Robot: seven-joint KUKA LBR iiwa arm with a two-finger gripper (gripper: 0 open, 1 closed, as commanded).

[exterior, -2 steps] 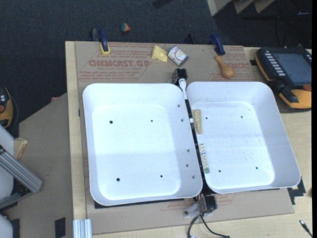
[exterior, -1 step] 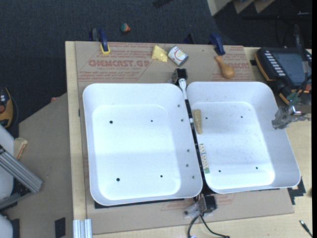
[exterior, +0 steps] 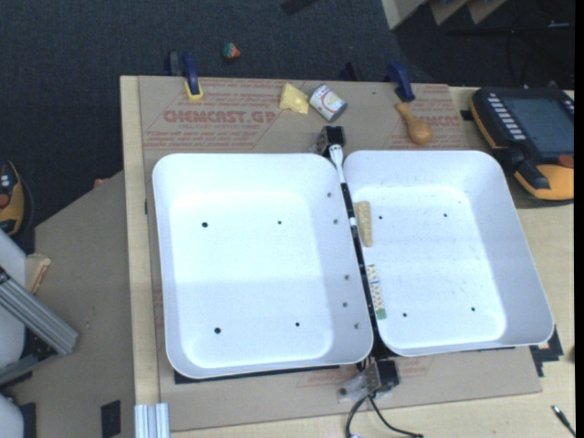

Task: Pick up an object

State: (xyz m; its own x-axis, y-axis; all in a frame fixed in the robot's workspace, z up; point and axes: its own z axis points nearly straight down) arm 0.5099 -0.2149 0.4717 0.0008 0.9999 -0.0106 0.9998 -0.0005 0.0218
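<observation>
The camera view is giving no basis for telling the pose of the arm, the attitude of the wrist, or how the jaws are standing; none of these can be told here.
</observation>
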